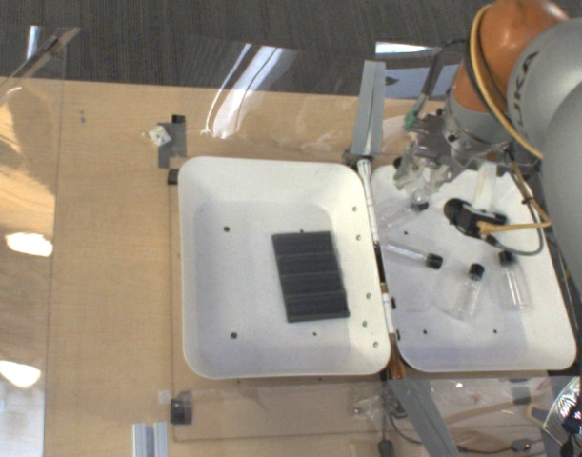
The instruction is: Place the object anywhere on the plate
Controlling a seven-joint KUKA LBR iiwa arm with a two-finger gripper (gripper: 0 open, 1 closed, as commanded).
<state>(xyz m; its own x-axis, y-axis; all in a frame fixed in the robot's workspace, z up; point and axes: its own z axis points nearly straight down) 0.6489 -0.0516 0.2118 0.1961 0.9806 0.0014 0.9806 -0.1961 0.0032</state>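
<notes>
Item: small clear vials with black caps, three counted, lying loose on the floor of the right-hand bin (543, 346) as viewed; which one is meant as the object cannot be told. The first vial (410, 252) is laid on its side near the wall shared with the other bin, cap toward the bin's middle. The second vial (468, 295) and the third vial (513, 286) are laid near each other but apart, further from that wall, caps toward the far side. Handling, as judged: light, stiff, smooth-walled and probably slippery. A round barrel is expected to roll or slip out if pinched off-centre, and cracking under a hard squeeze cannot be ruled out. Hold is best taken across the middle of the barrel, closing square to its long axis. Gripper (416, 174): stationed over the far part of the same bin, beyond the first vial and apart from all three. Whether it is parted or clenched cannot be told, its pale tip being lost against glare and the white floor, and nothing is seen to be held. Destination: plate (310, 276), a dark ribbed rectangular slab, laid flat near the middle of the left-hand bin (205, 255), with nothing resting on it. The ribbed face is judged likely to check rolling if a vial is set along the grooves. Placement is not yet done.
</notes>
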